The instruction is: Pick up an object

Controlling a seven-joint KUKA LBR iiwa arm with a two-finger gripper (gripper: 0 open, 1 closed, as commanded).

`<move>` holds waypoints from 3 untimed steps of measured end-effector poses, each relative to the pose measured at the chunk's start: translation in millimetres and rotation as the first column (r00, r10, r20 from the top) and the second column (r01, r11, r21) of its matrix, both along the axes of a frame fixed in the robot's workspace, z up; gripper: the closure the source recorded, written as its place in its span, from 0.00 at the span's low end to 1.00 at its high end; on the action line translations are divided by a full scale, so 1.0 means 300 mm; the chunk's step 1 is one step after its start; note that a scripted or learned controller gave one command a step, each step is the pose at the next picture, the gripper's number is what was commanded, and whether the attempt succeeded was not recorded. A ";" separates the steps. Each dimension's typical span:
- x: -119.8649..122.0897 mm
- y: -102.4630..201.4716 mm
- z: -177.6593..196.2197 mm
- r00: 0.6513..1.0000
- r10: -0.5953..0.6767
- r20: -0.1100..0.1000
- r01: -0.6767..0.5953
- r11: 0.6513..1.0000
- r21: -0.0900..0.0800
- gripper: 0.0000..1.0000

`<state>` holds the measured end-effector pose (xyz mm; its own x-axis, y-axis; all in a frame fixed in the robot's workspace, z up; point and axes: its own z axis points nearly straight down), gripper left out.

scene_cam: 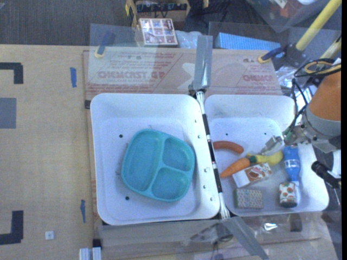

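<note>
Two white bins sit side by side on the bench (43,145). The left bin (103,112) has just a blue tray (158,165) with three parts, lying flat. The right bin (244,110) has all the small things to pick from, close together near the middle and front: a sausage (228,145), a carrot (234,167), a banana (269,157), a blue bottle (291,164), a small packet (255,173), a patterned pad (249,198) and a little jar (288,194).

The arm (328,104) reaches in from the right and leans low over the right bin. Its jaws (272,144) hang just above the banana, beside the bottle. I cannot tell if the jaws are apart or together. Nothing looks lifted yet.
</note>
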<state>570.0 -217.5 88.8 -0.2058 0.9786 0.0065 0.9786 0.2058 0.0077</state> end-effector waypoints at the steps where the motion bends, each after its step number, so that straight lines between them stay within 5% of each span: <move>1: -0.199 0.030 -0.004 0.998 -0.058 -0.001 0.058 0.998 -0.008 0.00; 2: -0.192 0.024 0.035 0.998 -0.062 0.008 0.062 0.998 -0.010 1.00; 3: -0.280 0.161 0.252 0.992 -0.124 -0.004 0.124 0.992 -0.009 1.00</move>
